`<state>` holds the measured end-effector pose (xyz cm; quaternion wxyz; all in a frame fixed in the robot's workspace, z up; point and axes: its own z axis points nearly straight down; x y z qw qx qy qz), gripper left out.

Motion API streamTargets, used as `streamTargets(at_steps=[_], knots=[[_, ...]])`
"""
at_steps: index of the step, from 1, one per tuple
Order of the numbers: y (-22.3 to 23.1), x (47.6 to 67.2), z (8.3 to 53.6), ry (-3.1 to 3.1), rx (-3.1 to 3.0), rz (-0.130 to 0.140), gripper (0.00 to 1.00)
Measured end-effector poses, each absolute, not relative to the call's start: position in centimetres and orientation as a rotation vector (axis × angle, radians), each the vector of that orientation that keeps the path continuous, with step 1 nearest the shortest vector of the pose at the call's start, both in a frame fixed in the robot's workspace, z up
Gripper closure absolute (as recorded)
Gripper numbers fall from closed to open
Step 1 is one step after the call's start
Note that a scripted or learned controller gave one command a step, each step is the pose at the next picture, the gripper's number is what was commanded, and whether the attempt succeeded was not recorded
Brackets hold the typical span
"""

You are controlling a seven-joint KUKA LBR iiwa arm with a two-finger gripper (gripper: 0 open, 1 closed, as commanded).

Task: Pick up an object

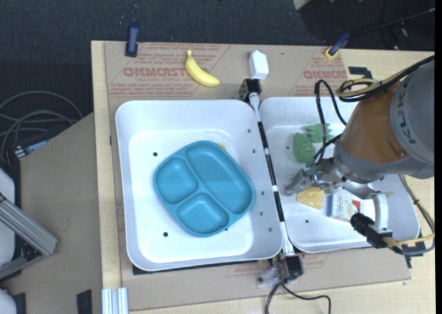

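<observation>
The object to be picked is not named, but the likeliest candidates lie in the right bin [407, 226]: a green soft thing [304, 144] toward the far side, a pale yellow piece [312, 199] nearer the middle, and a small printed packet [340, 206] just beside it. The pincer [302, 181] is low inside this bin, between the green thing and the yellow piece, close to the bin's left wall. Its metal fingers [297, 183] point leftward, but whether they are spread or pressed together cannot be told, and nothing can be seen between them. The arm [376, 130] covers much of the bin's middle.

Judging from this, the step in hand is the reach down to a grasp, with no object secured. The next move calls for settling the fingers around one item, probably the yellow piece, and closing before lifting straight up. The neighbouring packet may get nudged.

The left bin [131, 126] holds a blue divided plate [202, 186]. A banana [200, 71] lies on the tabletop [110, 71] beyond it.
</observation>
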<state>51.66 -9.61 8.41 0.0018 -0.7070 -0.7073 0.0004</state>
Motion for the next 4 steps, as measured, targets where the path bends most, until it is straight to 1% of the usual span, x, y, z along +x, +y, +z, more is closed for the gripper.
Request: streamTargets(at_steps=[1,2,3,4], knots=[[-10.8,53.2,8.4,-2.222,-2.223,-0.001,0.0],[-10.1,62.1,8.5,-2.223,-2.222,-0.002,0.0],[-10.1,62.1,9.5,-2.226,-2.222,-0.002,1.0],[-1.6,61.8,18.6,-2.224,-2.22,-0.004,1.0]])
